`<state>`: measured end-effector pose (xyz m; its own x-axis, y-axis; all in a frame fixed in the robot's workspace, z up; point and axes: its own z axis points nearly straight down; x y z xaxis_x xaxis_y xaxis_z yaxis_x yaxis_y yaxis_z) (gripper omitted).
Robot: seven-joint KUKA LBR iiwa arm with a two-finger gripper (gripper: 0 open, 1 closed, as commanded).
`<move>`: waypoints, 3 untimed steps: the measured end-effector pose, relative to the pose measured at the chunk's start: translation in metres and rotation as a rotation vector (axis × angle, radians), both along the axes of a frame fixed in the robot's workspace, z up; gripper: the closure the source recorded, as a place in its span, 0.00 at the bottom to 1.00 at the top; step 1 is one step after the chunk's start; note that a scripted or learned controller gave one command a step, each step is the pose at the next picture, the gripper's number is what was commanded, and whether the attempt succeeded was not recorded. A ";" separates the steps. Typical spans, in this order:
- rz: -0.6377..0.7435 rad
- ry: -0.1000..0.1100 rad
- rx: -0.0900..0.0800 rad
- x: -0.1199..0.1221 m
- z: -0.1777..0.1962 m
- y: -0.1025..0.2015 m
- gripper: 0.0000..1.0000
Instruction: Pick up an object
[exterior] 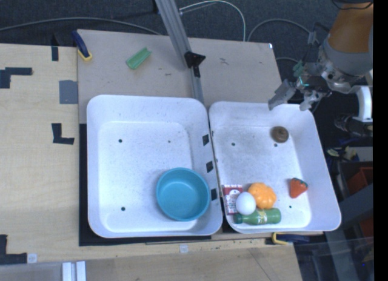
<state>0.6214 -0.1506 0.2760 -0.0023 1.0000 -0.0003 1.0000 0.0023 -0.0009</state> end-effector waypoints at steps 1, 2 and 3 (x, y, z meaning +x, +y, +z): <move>0.000 0.000 0.000 0.000 0.000 0.000 0.00; -0.001 0.006 0.000 -0.009 -0.051 0.006 0.00; 0.000 0.008 0.001 -0.015 -0.114 0.013 0.00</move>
<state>0.6066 -0.1376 0.1621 -0.0020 1.0000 0.0006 1.0000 0.0020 -0.0085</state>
